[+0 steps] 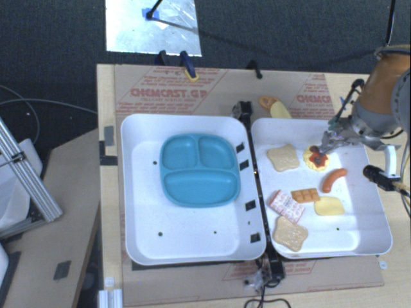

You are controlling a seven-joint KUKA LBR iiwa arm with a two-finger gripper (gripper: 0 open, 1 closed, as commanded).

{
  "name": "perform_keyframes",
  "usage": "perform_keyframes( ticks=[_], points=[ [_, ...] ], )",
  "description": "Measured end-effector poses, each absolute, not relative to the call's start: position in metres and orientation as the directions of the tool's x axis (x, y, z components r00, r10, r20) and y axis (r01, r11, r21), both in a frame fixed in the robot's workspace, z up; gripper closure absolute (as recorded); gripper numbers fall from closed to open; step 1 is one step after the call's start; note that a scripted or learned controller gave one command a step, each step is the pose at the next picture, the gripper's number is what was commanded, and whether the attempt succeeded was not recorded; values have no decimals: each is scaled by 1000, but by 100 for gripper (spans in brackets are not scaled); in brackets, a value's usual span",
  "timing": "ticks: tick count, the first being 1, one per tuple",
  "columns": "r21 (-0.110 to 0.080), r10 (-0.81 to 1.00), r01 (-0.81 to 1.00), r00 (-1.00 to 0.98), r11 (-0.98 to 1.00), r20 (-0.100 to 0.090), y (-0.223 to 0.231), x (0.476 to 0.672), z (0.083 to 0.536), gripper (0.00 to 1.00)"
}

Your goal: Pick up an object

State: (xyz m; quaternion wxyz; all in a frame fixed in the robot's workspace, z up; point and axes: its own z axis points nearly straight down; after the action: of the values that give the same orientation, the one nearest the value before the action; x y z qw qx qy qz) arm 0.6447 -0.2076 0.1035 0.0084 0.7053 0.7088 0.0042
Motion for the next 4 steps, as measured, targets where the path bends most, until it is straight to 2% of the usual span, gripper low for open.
perform_keyframes(
  ticks=[1,2,3,4],
  points=[
    [10,1000,1000,0,0,-5,-208,617,88,100],
    [19,1000,1000,-8,8,-3,-156,588,257,100],
    [0,1000,1000,-1,1,0,-141,553,240,100],
    [-1,1000,1000,1,-1,-2,-180,564,203,100]
  ],
)
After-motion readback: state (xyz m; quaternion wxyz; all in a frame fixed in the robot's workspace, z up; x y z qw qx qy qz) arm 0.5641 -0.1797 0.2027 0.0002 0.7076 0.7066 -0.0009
